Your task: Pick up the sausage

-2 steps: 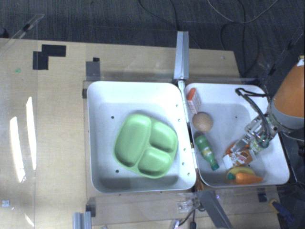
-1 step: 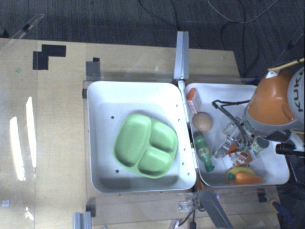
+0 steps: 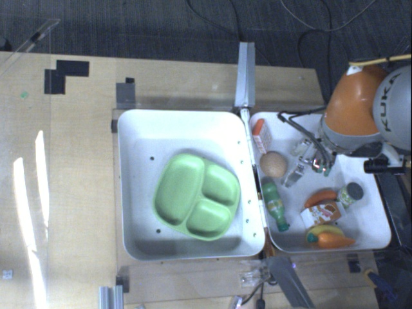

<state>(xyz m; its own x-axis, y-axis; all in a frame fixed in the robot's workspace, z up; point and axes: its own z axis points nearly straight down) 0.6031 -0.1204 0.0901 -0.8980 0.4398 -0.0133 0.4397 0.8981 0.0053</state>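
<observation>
The sausage (image 3: 320, 197) is a short orange-red piece lying at a slant in the right bin (image 3: 373, 172), near its middle front. My gripper (image 3: 306, 168) hangs over the same bin, up and to the left of the sausage and a short way apart from it. It stands open, and nothing shows between its fingers (image 3: 292, 175). The grey arm with its orange band (image 3: 351, 108) comes in from the right.
Around the sausage lie a brown egg-like ball (image 3: 273, 165), a green bottle (image 3: 275, 205), a printed packet (image 3: 326, 212), a banana (image 3: 325, 229), a carrot (image 3: 333, 241), a dark jar (image 3: 351, 194) and a small carton (image 3: 259, 134). The left bin (image 3: 138, 172) holds a green divided plate (image 3: 197, 196).
</observation>
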